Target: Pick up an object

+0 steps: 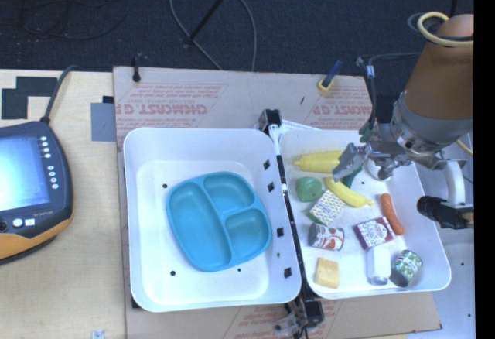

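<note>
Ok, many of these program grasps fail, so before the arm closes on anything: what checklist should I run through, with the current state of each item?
1. Gripper is over the right bin: ok.
2. Gripper is low beside the yellow corn and banana: ok.
3. Single target isolated: not ok; corn, banana and green ball crowd together.
4. Anything between the fingers: cannot tell.
5. Blue divided plate in the left bin lies away from the arm: ok.
</note>
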Controlling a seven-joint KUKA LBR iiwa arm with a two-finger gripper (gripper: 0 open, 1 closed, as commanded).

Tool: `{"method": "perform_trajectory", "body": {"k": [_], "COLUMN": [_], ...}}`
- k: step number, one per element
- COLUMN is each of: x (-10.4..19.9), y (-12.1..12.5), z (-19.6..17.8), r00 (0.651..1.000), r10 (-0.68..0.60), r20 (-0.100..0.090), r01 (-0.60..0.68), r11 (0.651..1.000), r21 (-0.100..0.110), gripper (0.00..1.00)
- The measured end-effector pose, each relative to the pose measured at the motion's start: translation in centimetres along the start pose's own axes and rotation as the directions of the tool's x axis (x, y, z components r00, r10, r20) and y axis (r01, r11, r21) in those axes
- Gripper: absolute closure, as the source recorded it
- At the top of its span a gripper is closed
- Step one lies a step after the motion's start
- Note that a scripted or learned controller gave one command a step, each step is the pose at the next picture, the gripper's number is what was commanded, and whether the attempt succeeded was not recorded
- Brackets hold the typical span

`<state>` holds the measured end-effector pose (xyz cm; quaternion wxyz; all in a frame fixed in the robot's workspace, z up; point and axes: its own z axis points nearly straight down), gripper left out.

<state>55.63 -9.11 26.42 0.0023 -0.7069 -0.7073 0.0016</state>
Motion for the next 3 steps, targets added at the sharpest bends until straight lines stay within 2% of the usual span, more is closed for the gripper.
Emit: {"method": "perform_trajectory", "body": {"k": [1,2,3], "x": [-5.0,-5.2,3.3], "y": [5.2,5.2,4.4], "z": [18.1,16.7,7.1], "r00": [1.0,1.0,1.0], "r10": [0.002,0.007,-0.008], "r20": [-0.003,-0.002,-0.002], "r01": [-0.002,-0.007,0.008], "r11": [1.0,1.0,1.0], "r21": [0.002,0.0,-0.01], "gripper": [0.0,1.0,1.0]}}
